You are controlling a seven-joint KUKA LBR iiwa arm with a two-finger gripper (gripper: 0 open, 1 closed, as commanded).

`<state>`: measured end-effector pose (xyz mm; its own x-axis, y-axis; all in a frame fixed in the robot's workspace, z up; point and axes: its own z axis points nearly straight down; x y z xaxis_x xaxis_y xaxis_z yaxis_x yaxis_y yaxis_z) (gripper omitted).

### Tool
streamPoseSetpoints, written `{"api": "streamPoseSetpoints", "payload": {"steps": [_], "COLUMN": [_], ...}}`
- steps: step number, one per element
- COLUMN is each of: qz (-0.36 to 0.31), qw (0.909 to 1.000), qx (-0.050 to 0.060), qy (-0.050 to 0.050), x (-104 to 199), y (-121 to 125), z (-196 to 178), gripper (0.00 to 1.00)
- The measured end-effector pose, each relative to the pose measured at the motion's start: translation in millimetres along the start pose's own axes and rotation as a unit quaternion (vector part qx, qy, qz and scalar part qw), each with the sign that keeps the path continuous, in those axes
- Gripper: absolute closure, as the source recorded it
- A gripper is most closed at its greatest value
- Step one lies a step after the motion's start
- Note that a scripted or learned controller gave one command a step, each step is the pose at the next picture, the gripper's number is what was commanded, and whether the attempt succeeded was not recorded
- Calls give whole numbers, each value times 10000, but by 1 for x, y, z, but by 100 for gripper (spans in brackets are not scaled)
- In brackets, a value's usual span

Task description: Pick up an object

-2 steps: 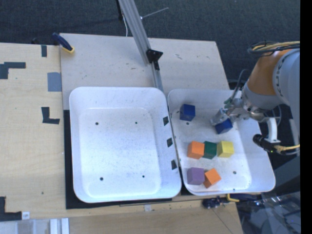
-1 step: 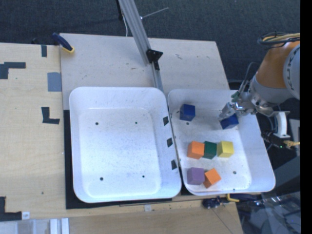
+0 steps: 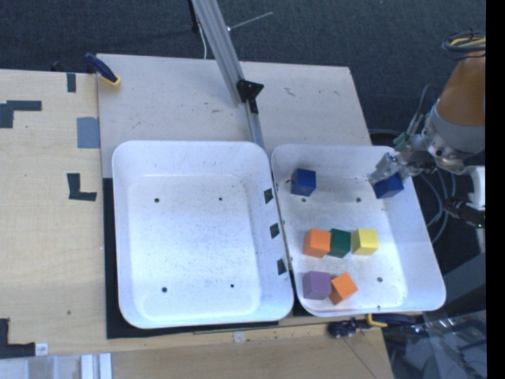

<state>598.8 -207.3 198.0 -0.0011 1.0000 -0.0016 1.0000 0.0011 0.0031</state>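
Note:
My gripper (image 3: 388, 177) hangs over the far right side of the right bin (image 3: 410, 290), reaching in from the right. Its fingers are shut on a small blue block (image 3: 388, 186), which sits between the fingertips, lifted near the bin's right wall. A second blue cube (image 3: 303, 181) lies at the back left of this bin. An orange cube (image 3: 317, 242), a green cube (image 3: 340, 242) and a yellow cube (image 3: 364, 241) stand in a row in the middle. Near the front lie a purple cube (image 3: 316, 284) and a smaller orange cube (image 3: 343, 287).
The left bin (image 3: 126, 212) stands beside the right one, their rims touching. A slanted grey metal bar (image 3: 225, 46) runs down from the back to the gap between the bins. Cables hang off the bench's right edge.

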Motion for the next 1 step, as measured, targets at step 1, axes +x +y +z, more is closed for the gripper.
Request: {"api": "streamPoseSetpoints", "payload": {"steps": [1], "qz": [-3], "qw": [10000], "qx": [3], "qy": [3], "x": [0], "y": [1], "z": [-48], "gripper": [100]}}
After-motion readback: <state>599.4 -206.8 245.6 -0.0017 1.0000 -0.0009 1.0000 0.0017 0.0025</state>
